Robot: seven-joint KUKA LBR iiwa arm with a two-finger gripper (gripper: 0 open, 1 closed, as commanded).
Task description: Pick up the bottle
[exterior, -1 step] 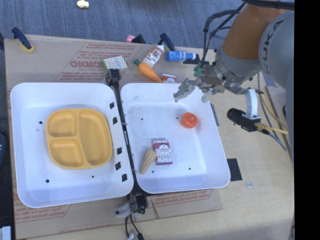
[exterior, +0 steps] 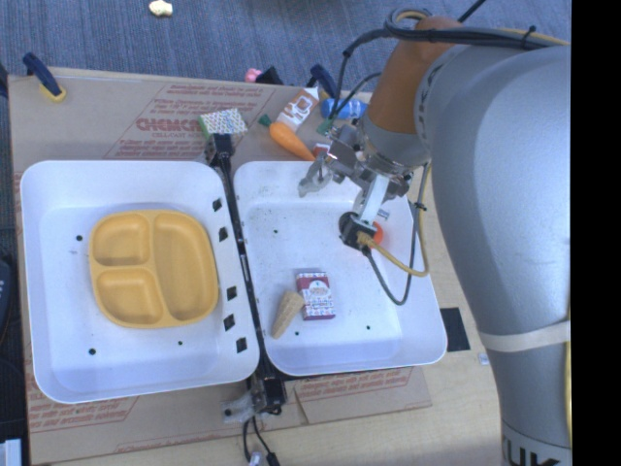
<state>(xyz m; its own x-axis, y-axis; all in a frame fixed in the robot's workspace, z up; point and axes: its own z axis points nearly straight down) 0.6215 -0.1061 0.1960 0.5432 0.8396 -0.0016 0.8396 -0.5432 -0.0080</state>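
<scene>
Camera view, operator: you have two white bins side by side on the counter (exterior: 87, 100). The left bin (exterior: 39, 260) holds a yellow divided plate (exterior: 152, 267). The right bin (exterior: 417, 333) holds a small red carton (exterior: 314, 294) with a tan cone-shaped piece (exterior: 286, 313) just beside it.

The bottle (exterior: 296, 110), small with an orange body and a white label, lies outside the bins, on the cardboard just behind the right bin's far rim, beside a carrot (exterior: 290, 141) and a blue item (exterior: 344, 108).

The gripper (exterior: 315, 178) hangs over the far edge of the right bin, near the carrot and a short way from the bottle. You cannot tell from this angle whether it is released or clenched; nothing is visibly held.

Judgement: the task stands at the approach step; the bottle is not yet grasped. Your next move calls for shifting the gripper past the bin rim toward the bottle, aligning across its narrow body and descending without snagging the carrot or the rim.
</scene>
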